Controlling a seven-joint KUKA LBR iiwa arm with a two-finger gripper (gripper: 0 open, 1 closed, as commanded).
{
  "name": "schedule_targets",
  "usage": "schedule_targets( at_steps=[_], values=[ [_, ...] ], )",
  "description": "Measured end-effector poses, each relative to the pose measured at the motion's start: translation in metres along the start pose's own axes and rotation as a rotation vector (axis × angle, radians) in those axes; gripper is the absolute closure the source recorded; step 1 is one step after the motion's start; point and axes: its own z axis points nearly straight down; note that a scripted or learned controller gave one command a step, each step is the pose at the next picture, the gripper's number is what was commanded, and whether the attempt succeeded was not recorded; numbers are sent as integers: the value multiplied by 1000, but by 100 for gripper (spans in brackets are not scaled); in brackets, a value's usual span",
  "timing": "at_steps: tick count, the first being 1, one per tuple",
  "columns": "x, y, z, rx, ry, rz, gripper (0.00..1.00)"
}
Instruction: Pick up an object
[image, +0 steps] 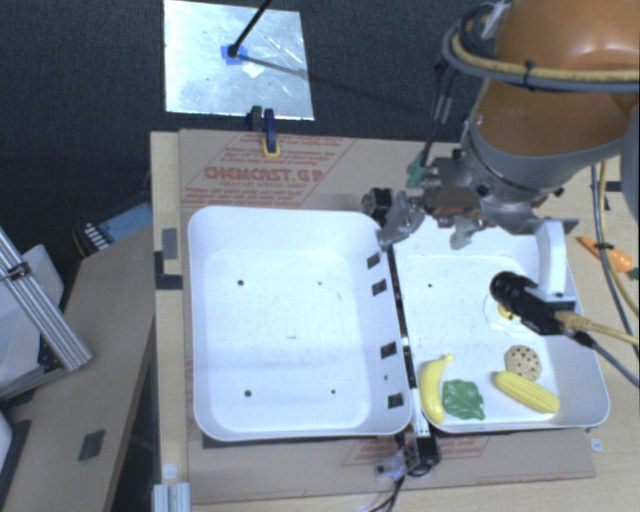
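Two white bins (290, 320) (450, 300), one yellow banana (433, 388), one green leafy piece (463, 400), one cookie (522, 361), one corn cob (526, 392).

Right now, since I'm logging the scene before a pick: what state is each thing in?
gripper, over the far edge of the right bin, nothing seen in it
banana, lying by that bin's near-left corner
green piece, lying flat beside the banana
cookie, lying flat
corn cob, lying on its side
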Motion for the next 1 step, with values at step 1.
schedule_targets(
  at_steps=[1],
  values=[
    [98, 9, 209, 30, -7, 1, 0]
  ],
)
